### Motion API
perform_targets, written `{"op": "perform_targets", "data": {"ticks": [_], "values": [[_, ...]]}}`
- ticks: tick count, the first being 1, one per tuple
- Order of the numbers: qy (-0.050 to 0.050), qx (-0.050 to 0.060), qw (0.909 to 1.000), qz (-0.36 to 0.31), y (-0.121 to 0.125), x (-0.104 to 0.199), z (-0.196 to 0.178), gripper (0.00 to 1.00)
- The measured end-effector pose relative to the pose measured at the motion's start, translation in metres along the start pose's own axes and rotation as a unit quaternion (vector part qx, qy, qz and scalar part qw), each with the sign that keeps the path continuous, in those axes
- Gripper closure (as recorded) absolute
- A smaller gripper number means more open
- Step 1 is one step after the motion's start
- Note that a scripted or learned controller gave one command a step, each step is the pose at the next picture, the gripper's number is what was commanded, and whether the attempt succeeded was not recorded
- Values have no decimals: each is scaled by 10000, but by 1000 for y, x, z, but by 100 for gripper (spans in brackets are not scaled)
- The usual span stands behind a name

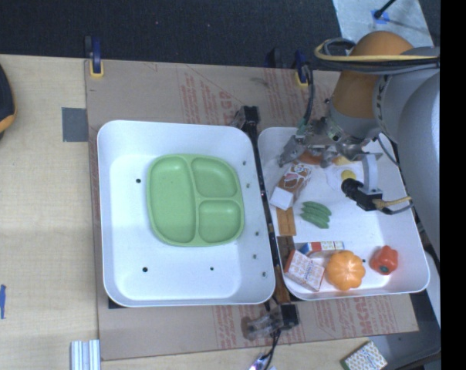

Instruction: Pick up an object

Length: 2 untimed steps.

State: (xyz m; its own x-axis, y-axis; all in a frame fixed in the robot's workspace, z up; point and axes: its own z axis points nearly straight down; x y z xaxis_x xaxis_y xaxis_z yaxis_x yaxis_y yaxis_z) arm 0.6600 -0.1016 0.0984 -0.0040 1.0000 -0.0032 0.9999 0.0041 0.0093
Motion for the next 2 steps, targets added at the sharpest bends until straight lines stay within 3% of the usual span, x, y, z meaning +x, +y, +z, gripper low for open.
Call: {"op": "perform_targets", "data": {"ticks": [1,2], "values": [[3,52,10000,-3,-3,0,-5,100],[3,55,10000,-5,-3,0,-5,0]]}}
